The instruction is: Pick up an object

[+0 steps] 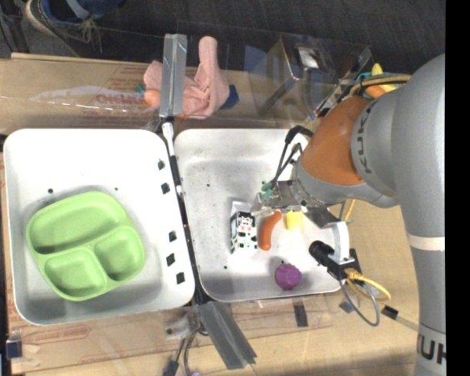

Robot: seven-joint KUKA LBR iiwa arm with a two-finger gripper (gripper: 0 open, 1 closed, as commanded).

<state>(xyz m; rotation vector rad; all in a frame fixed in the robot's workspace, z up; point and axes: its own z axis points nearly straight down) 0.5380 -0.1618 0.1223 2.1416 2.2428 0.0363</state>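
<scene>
The right bin [211, 163] holds a small white card with black and red print [244, 231], an orange carrot-shaped piece [269, 230], a yellow piece [294, 221] and a purple lump [288, 276]. My gripper [270, 200] reaches down from the right, just above the top end of the orange piece and beside the card. The wrist hides its tips. A green three-compartment tray [82, 241] lies in the left bin [31, 155].
A pink cloth [196, 81] and clear plastic sheeting lie on the cardboard beyond the bins. The divider between the bins carries several black clips [172, 237]. The left half of the right bin is bare white floor.
</scene>
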